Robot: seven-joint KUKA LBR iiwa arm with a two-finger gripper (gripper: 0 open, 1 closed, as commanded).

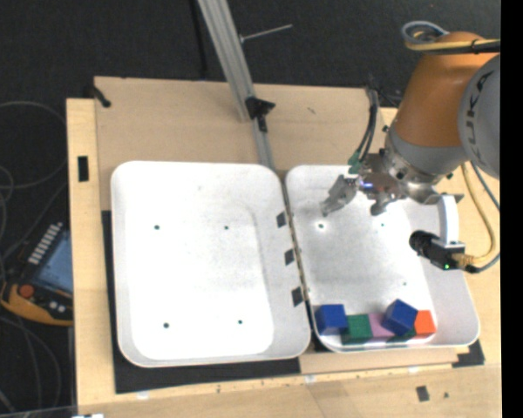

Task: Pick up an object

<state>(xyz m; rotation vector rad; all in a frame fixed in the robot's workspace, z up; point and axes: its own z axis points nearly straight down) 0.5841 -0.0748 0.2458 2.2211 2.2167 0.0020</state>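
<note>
My gripper [359,198] hangs over the back part of the right bin [366,259], its two grey fingers spread apart with nothing between them. Along that bin's front wall lies a row of small blocks: a blue block [331,317], a green block [358,327], a pink block [381,327], a second blue block [402,315] and an orange block [424,322]. The gripper is well behind these blocks and apart from them.
The left bin [196,259] sits beside the right one on a tan bench. A grey metal strut [235,68] slants down from the top to the bins' shared back edge. Cables and a handheld pendant [39,277] lie off the bench at left.
</note>
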